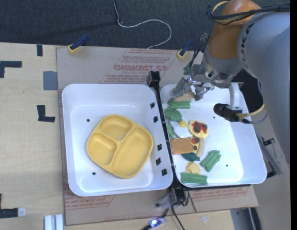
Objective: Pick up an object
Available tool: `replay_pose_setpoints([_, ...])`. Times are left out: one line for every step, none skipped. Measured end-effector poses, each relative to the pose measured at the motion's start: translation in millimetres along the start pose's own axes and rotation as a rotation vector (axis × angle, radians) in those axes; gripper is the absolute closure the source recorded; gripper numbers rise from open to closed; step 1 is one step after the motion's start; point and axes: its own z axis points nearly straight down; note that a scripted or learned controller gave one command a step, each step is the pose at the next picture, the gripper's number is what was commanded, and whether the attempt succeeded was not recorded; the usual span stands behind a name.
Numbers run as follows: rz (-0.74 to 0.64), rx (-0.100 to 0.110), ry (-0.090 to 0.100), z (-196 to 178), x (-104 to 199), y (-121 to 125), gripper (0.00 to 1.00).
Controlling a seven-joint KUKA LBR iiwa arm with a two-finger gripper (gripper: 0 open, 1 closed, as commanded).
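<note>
My gripper [192,91] hangs over the far left corner of the right bin [244,157], with its two fingers spread apart and nothing seen between them. Just below the fingertips lie a tan bread-like piece [182,97] and green toy vegetables [174,112]. Further down the bin's left side sit a small pizza-like toy with red spots [199,128], an orange-brown slab [182,145], a green pepper-like piece [211,160], a small yellow piece [192,167] and a long green piece [193,178].
The left bin [76,104] holds a yellow divided plate [119,145]. A black clamp [154,78] stands between the bins at the far edge. The grey arm with its orange band [232,23] covers the upper right. A white cable [139,23] lies behind the bins.
</note>
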Motion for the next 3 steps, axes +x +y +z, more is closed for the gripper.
replay_pose_setpoints([0.003, -0.004, -0.001, -17.1, 3.2, 0.1, 1.00])
replay_pose_setpoints([0.005, 0.000, -0.002, -7.8, -8.3, -12.9, 1.00])
replay_pose_setpoints([0.004, -0.002, -0.002, -7.5, -3.9, -11.9, 1.00])
